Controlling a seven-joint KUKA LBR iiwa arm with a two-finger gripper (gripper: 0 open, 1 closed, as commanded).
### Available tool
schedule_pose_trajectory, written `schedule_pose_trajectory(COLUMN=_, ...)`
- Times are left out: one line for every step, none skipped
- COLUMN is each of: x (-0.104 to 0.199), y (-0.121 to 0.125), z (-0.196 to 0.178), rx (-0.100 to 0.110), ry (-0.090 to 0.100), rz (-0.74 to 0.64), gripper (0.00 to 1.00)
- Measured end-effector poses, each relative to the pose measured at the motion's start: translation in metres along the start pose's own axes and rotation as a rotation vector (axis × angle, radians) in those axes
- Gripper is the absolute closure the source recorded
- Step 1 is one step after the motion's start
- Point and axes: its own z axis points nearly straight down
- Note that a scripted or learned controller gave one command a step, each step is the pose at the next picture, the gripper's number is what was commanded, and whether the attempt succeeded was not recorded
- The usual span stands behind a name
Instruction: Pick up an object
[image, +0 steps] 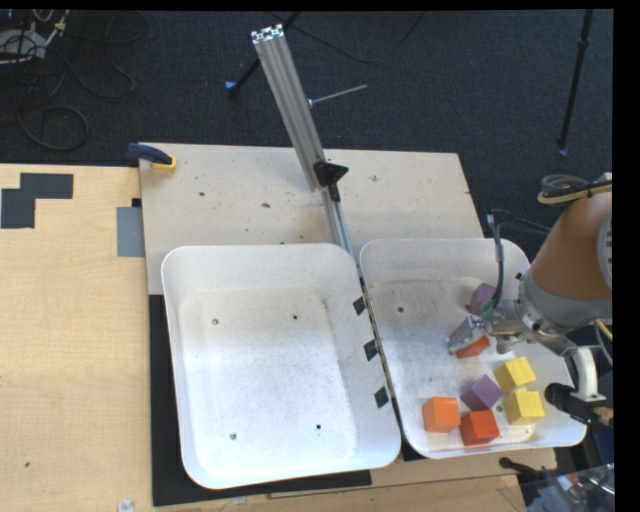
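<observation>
The gripper (472, 335) sits low in the right bin (420, 270), directly over a red block (470, 347); whether it grips is unclear.

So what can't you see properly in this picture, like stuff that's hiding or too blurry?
- Gripper, camera view: small and blurred over a reddish block; whether it grips it cannot be told.
- Purple block near the arm: partly covered by the gripper and a cable.
- Red block and the yellow block beside it: their bases are hidden by the right bin's front rim.
- Arm: cut off by the right edge.
</observation>
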Motion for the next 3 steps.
schedule_pose_trajectory(x=-0.001, y=-0.002, z=-0.007, rx=0.005, ry=0.002, rz=0.008, gripper=1.00)
schedule_pose_trajectory(x=0.009, y=0.000, z=-0.056, rx=-0.001, ry=0.000, rz=-0.003, gripper=1.00)
schedule_pose_trajectory(x=0.008, y=0.000, z=-0.088, rx=-0.001, ry=0.000, rz=-0.002, gripper=1.00)
